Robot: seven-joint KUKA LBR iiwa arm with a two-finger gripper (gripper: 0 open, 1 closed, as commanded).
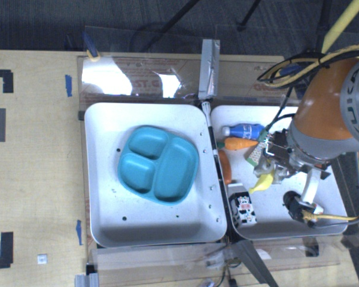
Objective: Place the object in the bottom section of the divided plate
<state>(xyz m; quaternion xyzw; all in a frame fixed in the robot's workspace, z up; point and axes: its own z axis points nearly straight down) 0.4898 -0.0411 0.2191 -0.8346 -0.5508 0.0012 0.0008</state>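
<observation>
The blue divided plate (158, 165) lies in the middle of the left bin (102, 178), a little turned. It has two smaller sections on its upper left side and one larger section on its lower right side. All three sections show their blue bottom.

The other things are all in the right bin (332, 190), in the right half of the frame. The arm (323, 106) comes in from the right edge, with its orange band in the upper right, and the gripper (274, 167) hangs over the middle of this bin. If it is open or closed I cannot tell, because the wrist covers it from above.

A yellow object (262, 183) is just below and left of the gripper, very near to it. If they touch, or if it is held, I cannot say. Just beside the gripper's left side is a small greenish packet (255, 152), partly hidden.

At the upper left of the right bin lies a bottle (244, 130) with a blue label and a white cap, on its side. Just under it lies an orange carrot (242, 143), pointing left. A second orange piece (225, 167) lies along the left wall of this bin. Lower, near the bottom left corner of the same bin, stands a small black and white carton (244, 209)
</observation>
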